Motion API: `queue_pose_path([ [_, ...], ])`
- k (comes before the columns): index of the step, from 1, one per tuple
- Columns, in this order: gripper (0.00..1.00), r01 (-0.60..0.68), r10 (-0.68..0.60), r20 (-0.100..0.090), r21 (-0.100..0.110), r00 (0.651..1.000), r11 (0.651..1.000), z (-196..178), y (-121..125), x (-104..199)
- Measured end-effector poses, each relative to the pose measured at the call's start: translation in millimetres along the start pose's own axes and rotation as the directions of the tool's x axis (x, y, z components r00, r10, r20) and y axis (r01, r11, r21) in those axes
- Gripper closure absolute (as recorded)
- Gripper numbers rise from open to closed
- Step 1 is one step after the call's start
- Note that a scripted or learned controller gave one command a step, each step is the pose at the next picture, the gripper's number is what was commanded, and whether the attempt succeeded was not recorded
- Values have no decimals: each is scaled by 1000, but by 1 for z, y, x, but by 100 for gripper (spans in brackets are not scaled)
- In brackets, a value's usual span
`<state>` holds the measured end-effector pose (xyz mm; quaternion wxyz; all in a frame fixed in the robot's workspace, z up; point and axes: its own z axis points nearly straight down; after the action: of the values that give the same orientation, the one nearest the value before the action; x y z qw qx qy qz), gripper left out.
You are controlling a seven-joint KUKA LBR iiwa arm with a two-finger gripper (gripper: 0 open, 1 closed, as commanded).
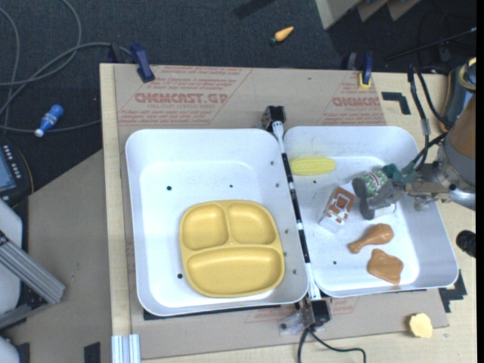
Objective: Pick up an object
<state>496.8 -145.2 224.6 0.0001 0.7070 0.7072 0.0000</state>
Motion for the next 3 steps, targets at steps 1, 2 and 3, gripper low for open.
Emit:
queue_pose_path([
  [1, 0, 2, -2, 0, 3, 1000, 1000, 101, 77, -15],
  [2, 0, 6, -6, -2, -6, 1000, 1000, 139, 94, 39],
  [3, 0, -1, 1, -1, 2, 1000, 1000, 140, 64, 46],
])
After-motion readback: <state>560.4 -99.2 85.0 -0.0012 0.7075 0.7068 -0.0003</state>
